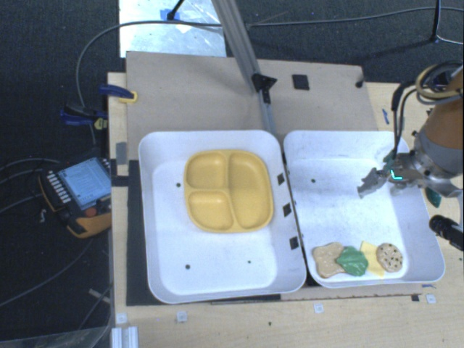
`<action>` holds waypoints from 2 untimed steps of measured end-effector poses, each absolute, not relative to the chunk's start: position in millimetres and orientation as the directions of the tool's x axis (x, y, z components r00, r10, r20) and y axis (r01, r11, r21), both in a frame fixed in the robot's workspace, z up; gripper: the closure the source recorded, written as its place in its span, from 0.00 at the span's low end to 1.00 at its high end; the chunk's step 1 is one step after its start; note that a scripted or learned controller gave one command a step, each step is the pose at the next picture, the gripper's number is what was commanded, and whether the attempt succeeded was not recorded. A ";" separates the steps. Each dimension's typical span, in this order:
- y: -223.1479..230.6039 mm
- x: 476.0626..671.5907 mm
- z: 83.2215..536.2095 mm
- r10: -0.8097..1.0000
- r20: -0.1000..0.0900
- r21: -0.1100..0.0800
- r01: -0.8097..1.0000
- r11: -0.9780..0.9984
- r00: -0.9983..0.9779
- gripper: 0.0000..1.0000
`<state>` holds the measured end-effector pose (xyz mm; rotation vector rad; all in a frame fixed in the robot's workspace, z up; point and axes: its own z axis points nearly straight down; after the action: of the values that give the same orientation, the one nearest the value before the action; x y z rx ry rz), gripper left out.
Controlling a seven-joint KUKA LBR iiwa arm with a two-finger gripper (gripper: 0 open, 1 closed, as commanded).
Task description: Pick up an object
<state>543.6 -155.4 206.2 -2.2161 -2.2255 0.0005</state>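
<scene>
Several toy food pieces lie along the front wall of the right bin (341, 201): a tan toast-shaped piece (326, 259), a green leaf (353, 262), a yellow cheese slice (373, 254) and a chocolate-chip cookie (390, 257). The leaf overlaps the toast and the cheese. My gripper (371, 182) hangs over the right bin's right half, behind the food and well apart from it, with a small green light on its body. Nothing shows in its grasp.
A yellow divided plate (228, 191) sits in the left bin (167, 267). A slanted metal pole (243, 46) crosses the back of the bench. Cables and a hand-held pendant (81, 191) lie off the bench to the left.
</scene>
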 end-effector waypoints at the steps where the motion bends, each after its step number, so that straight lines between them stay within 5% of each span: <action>1: -155.4 544.2 207.2 1.000 0.000 0.001 1.000 0.005 -0.005 0.00; 2: -145.4 542.3 150.4 1.000 0.001 -0.003 1.000 0.003 -0.003 0.00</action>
<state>542.3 -145.4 150.4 -2.2167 -2.2223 0.0022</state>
